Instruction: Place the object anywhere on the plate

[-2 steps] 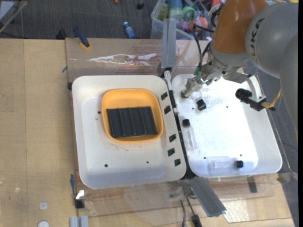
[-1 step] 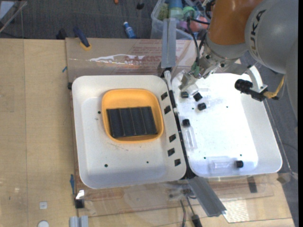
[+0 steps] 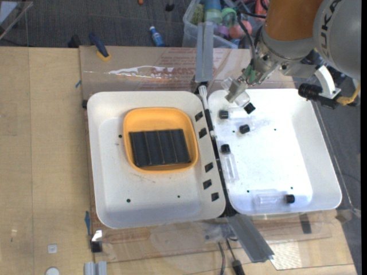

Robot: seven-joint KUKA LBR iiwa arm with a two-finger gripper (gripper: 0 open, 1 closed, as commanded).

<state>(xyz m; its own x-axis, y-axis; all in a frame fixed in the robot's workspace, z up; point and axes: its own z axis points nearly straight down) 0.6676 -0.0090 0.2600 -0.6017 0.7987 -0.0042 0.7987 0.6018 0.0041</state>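
An orange plate (image 3: 133,121) sits in the left bin (image 3: 109,199). A black ribbed rectangular object (image 3: 159,148) lies flat on the plate and covers most of its lower half. My gripper (image 3: 239,93) hangs over the far left corner of the right bin (image 3: 321,176), well to the right of the plate and apart from the object. Nothing shows in its grasp.
A clear plastic piece (image 3: 268,199) lies near the right bin's front edge, and another (image 3: 229,168) lies by its left wall. A crate of coloured items (image 3: 223,7) stands behind the bins. The divider (image 3: 207,148) between the bins carries small black tabs.
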